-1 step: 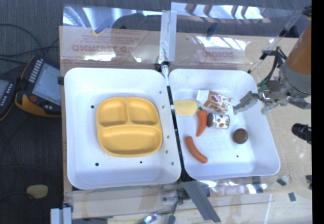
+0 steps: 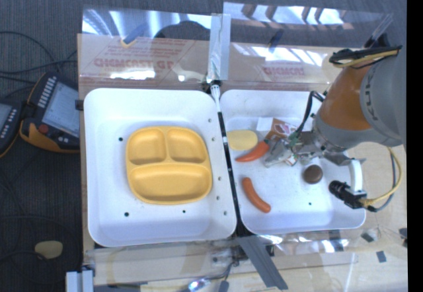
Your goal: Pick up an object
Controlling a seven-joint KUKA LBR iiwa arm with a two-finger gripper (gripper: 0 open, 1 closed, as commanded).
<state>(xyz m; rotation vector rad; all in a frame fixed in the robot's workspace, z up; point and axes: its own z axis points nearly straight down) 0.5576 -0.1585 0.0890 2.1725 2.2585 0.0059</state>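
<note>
The right bin [image 2: 330,218] holds several small things. A pale yellow oval piece [image 2: 241,139] lies at its left wall, with an orange carrot-like piece [image 2: 252,153] just below it. An orange-red sausage [image 2: 256,194] lies lower down. A brown ball [image 2: 312,173] sits to the right, and a small red-and-white packet [image 2: 283,128] lies further back. My gripper [image 2: 283,154] is low in this bin, between the carrot-like piece's right tip and the brown ball, just in front of the packet. The wrist hides part of the bin floor behind it.
The left bin [image 2: 106,211] bears a yellow divided plate [image 2: 169,164]. A ridge [image 2: 225,158] separates the bins. The arm [image 2: 353,102] with its orange band covers the right bin's back right corner. A black connector with a yellow cable [image 2: 345,193] hangs over the bin's right side.
</note>
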